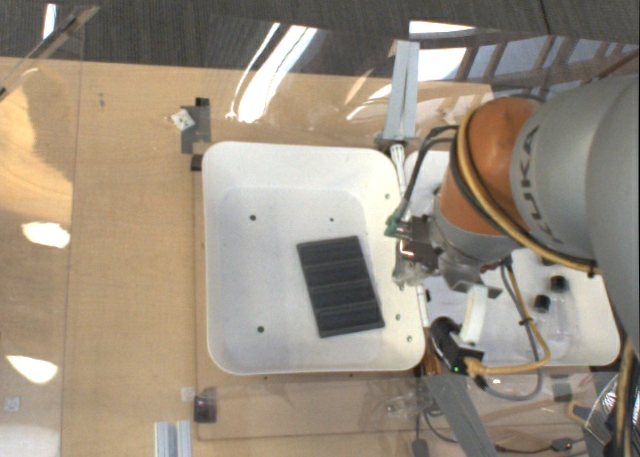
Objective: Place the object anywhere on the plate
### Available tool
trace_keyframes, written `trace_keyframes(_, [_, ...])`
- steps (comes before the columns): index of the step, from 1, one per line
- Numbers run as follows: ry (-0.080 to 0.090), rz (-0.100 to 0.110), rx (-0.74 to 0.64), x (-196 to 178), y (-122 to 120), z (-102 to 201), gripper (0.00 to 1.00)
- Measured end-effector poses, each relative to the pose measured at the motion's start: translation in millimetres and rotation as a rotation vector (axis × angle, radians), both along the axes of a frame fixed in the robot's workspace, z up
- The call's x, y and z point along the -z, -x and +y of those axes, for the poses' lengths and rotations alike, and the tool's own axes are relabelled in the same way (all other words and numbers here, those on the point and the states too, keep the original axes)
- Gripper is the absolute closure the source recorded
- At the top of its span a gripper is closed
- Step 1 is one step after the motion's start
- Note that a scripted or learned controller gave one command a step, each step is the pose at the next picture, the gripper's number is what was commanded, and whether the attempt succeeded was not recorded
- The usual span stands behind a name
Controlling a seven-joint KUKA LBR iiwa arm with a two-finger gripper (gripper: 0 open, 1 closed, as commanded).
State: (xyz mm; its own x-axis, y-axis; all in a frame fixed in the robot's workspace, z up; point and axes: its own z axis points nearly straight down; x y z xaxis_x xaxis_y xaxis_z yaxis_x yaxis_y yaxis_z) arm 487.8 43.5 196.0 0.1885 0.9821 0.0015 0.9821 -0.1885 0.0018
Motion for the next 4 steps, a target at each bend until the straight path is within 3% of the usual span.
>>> trace_keyframes(1, [0.001,-0.001,-0.050,11.7,-81.2,47.5,1.00])
trace_keyframes(2, [0.000,-0.002,-0.460,3.5,-15.6,139.4,1.00])
trace_keyframes(3, [0.001,-0.003,-0.823,13.1,-66.1,184.6,1.00])
trace_keyframes(4, [-0.001,-0.015,-0.808,104.4,-3.4,157.1,1.00])
